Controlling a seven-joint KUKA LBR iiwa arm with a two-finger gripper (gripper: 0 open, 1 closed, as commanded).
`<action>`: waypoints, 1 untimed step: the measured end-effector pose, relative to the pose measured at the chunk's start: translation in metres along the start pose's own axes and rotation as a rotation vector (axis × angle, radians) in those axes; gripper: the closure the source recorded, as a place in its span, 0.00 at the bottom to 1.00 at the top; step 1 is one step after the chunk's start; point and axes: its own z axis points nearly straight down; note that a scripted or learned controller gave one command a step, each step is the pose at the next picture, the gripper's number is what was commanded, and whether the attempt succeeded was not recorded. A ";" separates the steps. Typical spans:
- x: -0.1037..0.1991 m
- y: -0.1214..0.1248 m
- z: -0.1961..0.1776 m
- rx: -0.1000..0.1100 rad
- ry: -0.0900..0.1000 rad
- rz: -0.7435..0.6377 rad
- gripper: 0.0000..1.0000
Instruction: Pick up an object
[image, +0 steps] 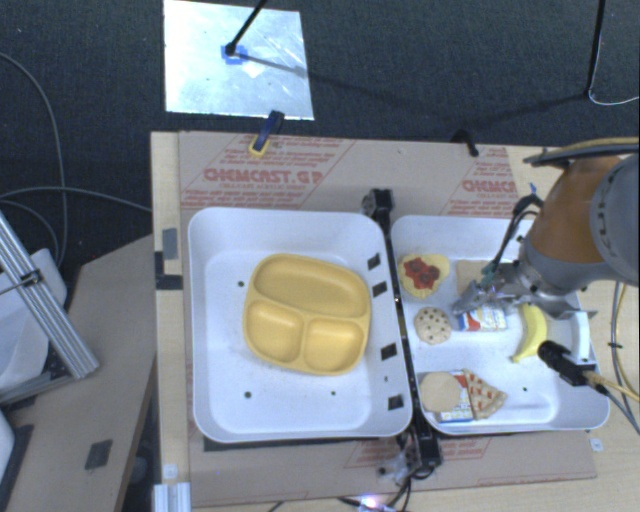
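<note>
My gripper (474, 302) hangs low over the middle of the right bin (440, 235), its fingers right at a small white carton with red and blue print (484, 320). Whether the carton is between the fingers is hidden. A cookie (432, 325) lies just left of the carton, and a banana (530, 333) lies just right of it. A toy pizza with red topping (422, 274) sits towards the bin's back left. At the front lie a round bun (441, 392) and a pizza slice (485, 396).
The left bin (215, 245) holds a yellow divided plate (307, 312). A black divider (395, 300) runs between the two bins. A tan flat piece (470, 271) lies behind the gripper. The arm's orange band (570, 215) looms over the right bin's back right.
</note>
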 end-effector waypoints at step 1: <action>0.097 0.055 -0.096 -0.010 0.002 -0.014 1.00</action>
